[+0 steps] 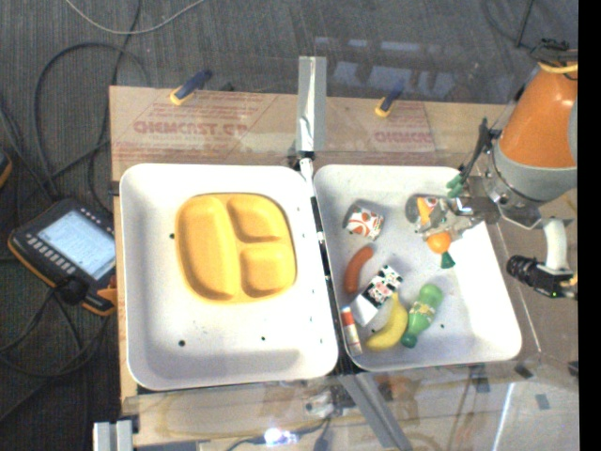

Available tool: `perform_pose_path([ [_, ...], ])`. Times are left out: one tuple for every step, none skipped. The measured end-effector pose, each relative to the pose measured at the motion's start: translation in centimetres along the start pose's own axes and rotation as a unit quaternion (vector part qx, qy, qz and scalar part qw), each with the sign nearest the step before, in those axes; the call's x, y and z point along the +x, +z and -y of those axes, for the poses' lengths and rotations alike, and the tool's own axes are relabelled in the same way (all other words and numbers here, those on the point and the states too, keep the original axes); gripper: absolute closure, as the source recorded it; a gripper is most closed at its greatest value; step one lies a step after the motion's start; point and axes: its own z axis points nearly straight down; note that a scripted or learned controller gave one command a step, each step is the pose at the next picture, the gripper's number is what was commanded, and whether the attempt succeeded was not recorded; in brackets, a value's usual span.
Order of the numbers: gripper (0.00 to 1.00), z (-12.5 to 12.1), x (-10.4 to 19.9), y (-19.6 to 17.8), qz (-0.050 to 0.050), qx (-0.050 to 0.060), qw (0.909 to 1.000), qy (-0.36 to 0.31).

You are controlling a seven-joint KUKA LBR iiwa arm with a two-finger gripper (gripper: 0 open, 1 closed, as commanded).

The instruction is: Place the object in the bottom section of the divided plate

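Plate [237, 245] in left bin [150, 346], sections bare, awaiting its item — gripper [441, 216] low over right bin [498, 336], just above carrot [439, 242], likely lining up a pick — grip state impossible to tell; sausage [358, 268], banana [390, 328], bottle [422, 314] nearby.

Faint red lettering runs across the cardboard sheet [188, 125] beyond the bins' far edge, too blurred to spell out; nothing else readable.
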Motion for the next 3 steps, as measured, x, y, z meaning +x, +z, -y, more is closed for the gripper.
perform_pose_path([
  [1.0,-1.5,7.8,1.7,0.001,0.002,0.9679,0.251],
  [1.0,-2.0,15.2,4.6,0.001,0.002,0.9773,0.212],
  [1.0,-6.4,21.5,2.8,0.002,0.0,0.9907,0.136],
])
